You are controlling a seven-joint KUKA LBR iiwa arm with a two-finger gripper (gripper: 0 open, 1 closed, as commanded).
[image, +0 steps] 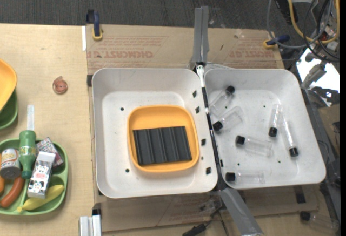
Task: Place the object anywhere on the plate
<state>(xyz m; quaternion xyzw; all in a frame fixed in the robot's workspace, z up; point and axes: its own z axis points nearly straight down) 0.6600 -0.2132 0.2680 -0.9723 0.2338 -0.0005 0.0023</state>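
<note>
Hand: I can't tell its state or whether it holds anything. Clear black-capped vials (254, 146) all lie in the right bin (305, 121); the orange plate (162, 112) sits in the left bin (108, 94). Nothing placed yet, so pick and placement both remain.

glossy orange plastic plate (162, 116)

Two white bins: the left bin (108, 137) holds an orange-yellow plate (162, 116) with a dark grey ribbed panel (162, 145) at its centre; the right bin (303, 121) holds clear vials (254, 146) with black caps. At nine o'clock, a green tray (57, 191) of mixed-coloured toy food on tan wood
</note>
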